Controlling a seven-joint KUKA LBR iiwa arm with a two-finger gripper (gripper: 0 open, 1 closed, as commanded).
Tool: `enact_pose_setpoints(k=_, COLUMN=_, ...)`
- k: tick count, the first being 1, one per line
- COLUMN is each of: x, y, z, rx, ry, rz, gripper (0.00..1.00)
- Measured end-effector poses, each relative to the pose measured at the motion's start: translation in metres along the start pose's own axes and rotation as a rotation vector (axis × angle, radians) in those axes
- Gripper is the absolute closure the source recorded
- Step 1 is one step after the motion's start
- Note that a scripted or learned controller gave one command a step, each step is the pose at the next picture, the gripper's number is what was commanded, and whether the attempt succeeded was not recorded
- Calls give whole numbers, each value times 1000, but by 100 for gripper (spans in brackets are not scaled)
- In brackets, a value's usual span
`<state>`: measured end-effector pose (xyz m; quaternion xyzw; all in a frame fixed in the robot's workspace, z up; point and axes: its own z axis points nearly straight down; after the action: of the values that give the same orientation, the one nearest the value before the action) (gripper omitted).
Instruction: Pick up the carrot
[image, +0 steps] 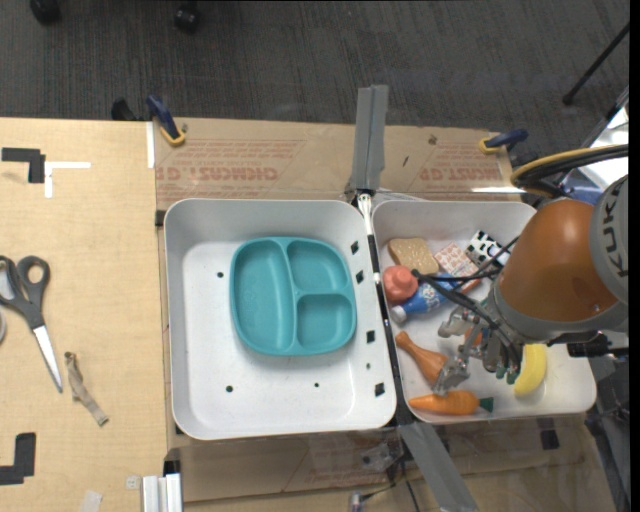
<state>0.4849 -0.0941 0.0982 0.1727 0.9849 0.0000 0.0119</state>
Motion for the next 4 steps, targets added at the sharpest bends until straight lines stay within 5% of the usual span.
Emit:
enact_pose_setpoints(k=2, x=3, y=-11, z=5, rx=9, ry=19, rz=506, gripper=0)
enact_pose_setpoints(k=3, x=3, y=-12, z=5, rx=10, ry=19, rz=649, gripper=0)
enact_pose_setpoints(k=4, x=-10, y=-1, z=6, rx=11, ry=19, rz=618, gripper=0)
